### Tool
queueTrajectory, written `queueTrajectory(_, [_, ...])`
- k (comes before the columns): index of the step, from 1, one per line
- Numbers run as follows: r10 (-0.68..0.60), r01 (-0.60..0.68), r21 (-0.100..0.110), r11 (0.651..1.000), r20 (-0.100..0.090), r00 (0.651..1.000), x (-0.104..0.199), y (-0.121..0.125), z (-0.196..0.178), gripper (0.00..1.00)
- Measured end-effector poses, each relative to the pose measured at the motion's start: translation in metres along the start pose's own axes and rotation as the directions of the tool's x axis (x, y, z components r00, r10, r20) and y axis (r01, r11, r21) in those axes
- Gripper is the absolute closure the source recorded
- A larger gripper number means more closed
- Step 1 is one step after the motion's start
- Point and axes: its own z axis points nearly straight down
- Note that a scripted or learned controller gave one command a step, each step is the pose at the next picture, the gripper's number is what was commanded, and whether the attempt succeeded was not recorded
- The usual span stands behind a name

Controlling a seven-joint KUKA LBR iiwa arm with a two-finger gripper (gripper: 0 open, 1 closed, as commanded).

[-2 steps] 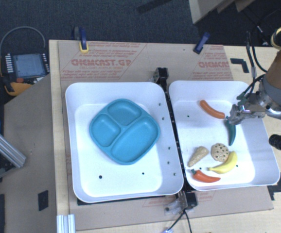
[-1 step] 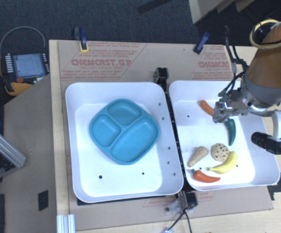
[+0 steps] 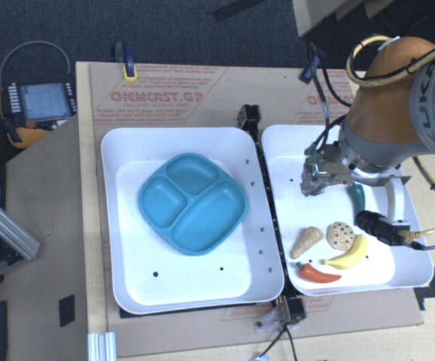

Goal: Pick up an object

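Red pepper (image 3: 320,274): front of right bin (image 3: 287,201), banana (image 3: 349,255) beside. Teal item (image 3: 358,197) partly hidden behind arm. Gripper (image 3: 313,180): grip state unreadable.

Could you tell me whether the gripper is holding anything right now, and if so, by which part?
Nothing shows in the gripper; it hangs above bare floor of the right bin, apart from the banana.
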Motion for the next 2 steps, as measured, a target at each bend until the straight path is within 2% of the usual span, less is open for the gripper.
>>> queueTrajectory(2, [-0.002, 0.002, -0.005, 1.000, 0.000, 1.000, 0.114, 0.004, -0.022, 1.00])
